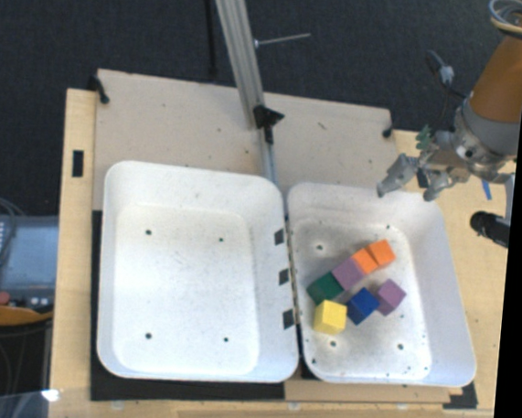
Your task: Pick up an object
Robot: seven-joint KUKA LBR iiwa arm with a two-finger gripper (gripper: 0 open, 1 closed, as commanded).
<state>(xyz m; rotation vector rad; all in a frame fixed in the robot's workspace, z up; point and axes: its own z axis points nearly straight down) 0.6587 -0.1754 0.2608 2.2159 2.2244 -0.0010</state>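
Six blocks in right bin; tool above its rim.

The arm is cut off at the top right corner

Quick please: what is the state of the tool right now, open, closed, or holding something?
Tool: fingers spread open, holding nothing, above the back rim of the right bin.
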